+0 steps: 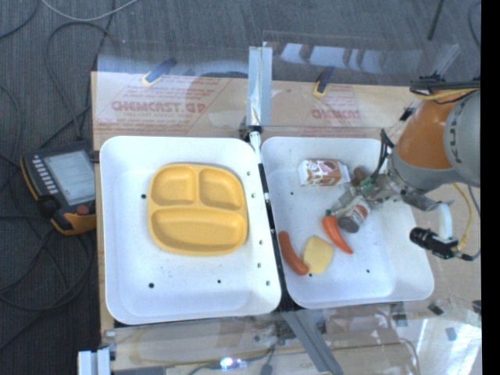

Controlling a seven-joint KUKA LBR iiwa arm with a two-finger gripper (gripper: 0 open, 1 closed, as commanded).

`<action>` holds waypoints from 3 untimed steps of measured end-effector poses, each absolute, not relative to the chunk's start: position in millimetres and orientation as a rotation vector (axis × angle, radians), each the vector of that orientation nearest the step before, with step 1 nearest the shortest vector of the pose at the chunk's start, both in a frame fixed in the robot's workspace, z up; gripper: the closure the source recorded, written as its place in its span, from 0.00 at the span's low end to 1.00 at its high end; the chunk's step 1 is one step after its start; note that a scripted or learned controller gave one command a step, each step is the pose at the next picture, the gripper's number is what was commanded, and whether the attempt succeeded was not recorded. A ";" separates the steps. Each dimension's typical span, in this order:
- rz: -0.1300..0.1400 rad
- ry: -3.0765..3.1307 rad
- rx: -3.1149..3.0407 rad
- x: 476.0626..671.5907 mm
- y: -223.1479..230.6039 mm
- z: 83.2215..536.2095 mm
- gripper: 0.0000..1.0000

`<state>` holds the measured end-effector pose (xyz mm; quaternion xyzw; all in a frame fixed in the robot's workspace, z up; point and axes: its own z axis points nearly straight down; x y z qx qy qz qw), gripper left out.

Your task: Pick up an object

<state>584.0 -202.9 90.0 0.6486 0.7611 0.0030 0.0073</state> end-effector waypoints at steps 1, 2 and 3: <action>0.013 2.379 2.029 585.3 -202.9 98.5 1.00; 0.013 2.379 2.029 585.2 -202.9 98.5 0.00; 0.007 2.440 1.957 541.2 -117.9 90.3 0.00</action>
